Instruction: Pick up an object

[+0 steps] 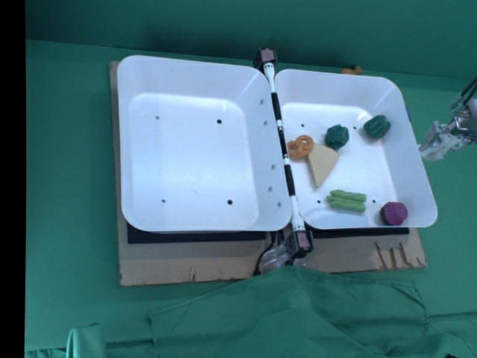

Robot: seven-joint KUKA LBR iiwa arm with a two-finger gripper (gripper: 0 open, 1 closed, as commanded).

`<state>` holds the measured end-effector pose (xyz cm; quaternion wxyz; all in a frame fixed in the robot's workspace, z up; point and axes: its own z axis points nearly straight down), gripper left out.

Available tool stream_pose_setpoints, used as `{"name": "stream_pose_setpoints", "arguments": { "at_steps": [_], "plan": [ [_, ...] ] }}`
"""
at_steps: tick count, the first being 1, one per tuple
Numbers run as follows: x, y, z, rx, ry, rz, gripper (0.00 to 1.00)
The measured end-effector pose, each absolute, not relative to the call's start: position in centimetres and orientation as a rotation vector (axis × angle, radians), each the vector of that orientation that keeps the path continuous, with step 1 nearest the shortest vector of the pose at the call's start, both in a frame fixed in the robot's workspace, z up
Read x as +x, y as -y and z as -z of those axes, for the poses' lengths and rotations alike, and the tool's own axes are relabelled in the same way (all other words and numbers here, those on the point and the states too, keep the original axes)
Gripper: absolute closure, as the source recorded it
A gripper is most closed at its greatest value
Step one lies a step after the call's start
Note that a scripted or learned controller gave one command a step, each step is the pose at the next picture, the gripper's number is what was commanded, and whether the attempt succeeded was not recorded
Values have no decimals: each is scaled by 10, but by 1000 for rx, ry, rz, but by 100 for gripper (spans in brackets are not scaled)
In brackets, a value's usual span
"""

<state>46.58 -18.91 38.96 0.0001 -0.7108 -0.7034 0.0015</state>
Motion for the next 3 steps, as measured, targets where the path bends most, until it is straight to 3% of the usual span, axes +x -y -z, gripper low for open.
{"name": "stream_pose_setpoints", "arguments": {
  "at_steps": [1,2,3],
  "plan": [
    [467,187,-409,-2231,2223,4,100],
    [467,187,-463,-2232,2226,7,100],
    [469,178,-411,-2218,2226,-1,100]
  ]
}}
